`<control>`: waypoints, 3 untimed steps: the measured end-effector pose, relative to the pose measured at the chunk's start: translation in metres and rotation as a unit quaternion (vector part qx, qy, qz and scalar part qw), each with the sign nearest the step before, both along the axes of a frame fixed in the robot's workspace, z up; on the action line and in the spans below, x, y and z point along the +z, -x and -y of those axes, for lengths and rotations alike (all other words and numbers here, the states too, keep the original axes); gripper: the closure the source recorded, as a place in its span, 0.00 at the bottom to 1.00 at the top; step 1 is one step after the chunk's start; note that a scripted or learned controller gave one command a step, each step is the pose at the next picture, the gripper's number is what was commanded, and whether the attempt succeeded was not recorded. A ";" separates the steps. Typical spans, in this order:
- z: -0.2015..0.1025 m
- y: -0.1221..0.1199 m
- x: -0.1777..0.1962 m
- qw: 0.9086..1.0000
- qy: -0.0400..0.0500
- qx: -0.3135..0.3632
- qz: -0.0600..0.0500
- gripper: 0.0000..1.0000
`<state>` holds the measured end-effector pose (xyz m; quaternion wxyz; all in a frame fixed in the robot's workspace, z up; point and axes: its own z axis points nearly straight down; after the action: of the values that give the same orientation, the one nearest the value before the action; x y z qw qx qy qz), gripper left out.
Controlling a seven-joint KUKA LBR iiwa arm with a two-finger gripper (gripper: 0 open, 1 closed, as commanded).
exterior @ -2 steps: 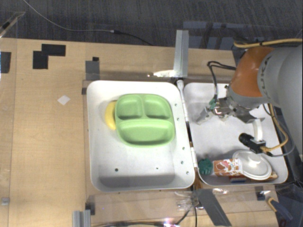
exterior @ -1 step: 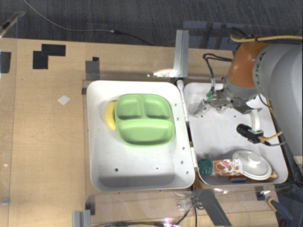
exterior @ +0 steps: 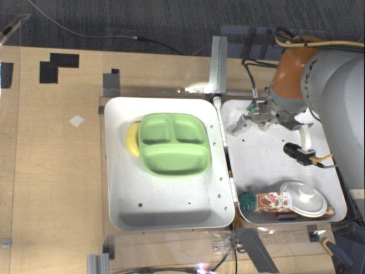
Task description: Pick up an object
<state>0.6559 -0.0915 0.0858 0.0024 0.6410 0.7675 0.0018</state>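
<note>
**Inspector:** Over the right bin [exterior: 331,196], the KUKA arm [exterior: 336,90] reaches in from the right edge of the view, its orange band above the wrist. Largest first, please.

**Assistant:** After the arm, the left bin [exterior: 120,204] and the right bin stand side by side. The left one carries a green divided tray [exterior: 173,144], with a yellow item [exterior: 132,140], possibly a banana, tucked under its left edge. The right one has, along its near wall, a white lidded bowl [exterior: 305,199] touching a small orange carton [exterior: 274,202], and a dark green object [exterior: 247,200] just beside the carton in the corner.

**Inspector:** And the gripper?

**Assistant:** The gripper [exterior: 244,124] is low over the far-left part of the right bin, above bare floor. Whether its fingers are spread or closed, I cannot tell; the metal parts blur together. Nothing is seen between them. A black fitting [exterior: 299,153] with a yellow cable lies below the wrist; I take it for part of the rig.

**Inspector:** Step in hand?

**Assistant:** In my judgement, the approach: no object is taken. The nearest candidates lie well apart from the gripper, at the bin's near edge. The next move calls for travel toward that cluster, a descent on one item, and a clean close; the crowding of bowl and carton risks a fouled grasp.
</note>
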 end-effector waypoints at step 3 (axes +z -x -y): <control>0.020 -0.012 0.004 0.993 0.000 -0.115 -0.002 0.00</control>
<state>0.6681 -0.1119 0.0898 0.0010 0.7249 0.6888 0.0008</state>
